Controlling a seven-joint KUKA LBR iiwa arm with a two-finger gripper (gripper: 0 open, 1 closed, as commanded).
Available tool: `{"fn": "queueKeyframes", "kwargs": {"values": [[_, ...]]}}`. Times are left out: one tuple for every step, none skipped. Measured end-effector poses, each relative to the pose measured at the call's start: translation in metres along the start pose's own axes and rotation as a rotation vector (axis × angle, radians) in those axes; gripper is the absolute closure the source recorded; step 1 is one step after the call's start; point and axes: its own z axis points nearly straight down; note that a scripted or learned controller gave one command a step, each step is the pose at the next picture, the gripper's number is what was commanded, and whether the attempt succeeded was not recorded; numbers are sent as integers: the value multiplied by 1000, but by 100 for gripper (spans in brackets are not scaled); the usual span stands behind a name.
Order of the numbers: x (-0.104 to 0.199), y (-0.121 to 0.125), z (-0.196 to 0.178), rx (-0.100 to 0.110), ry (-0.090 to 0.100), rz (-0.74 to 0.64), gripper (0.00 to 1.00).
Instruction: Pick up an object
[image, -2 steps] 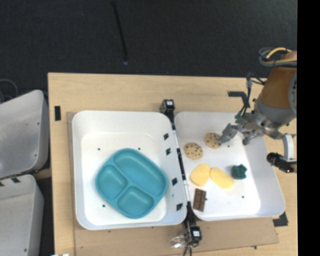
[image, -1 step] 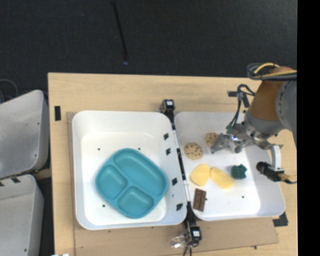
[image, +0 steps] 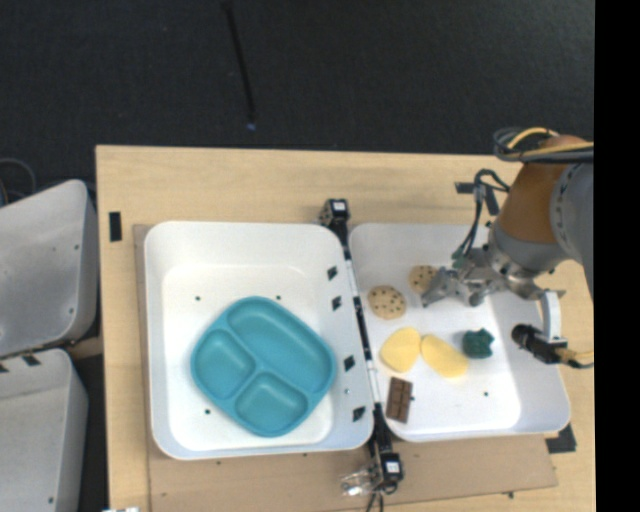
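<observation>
Round speckled-brown cookie (image: 421, 277) in right white bin (image: 500, 415), just beside grey claw (image: 437, 291): likely light, rigid, flat; grip across edges. Claw state: cannot tell.

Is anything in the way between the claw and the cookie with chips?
Nothing visible blocks it. The claw hangs over the right bin, next to a second cookie. The chip cookie lies just to its left in the picture, with bare bin floor between them.

On the bench (image: 220, 180), the left bin (image: 165, 300) holds a tray (image: 262, 365); the right bin (image: 510, 400) holds cookies (image: 386, 299) and other food.
</observation>
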Motion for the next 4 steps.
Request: {"fn": "queueKeyframes", "kwargs": {"values": [[-1, 1, -11, -3, -1, 1, 100], [0, 2, -77, -8, 0, -6, 100], [-2, 4, -131, -7, 1, -9, 100], [51, -8, -123, -1, 3, -12, 100]]}}
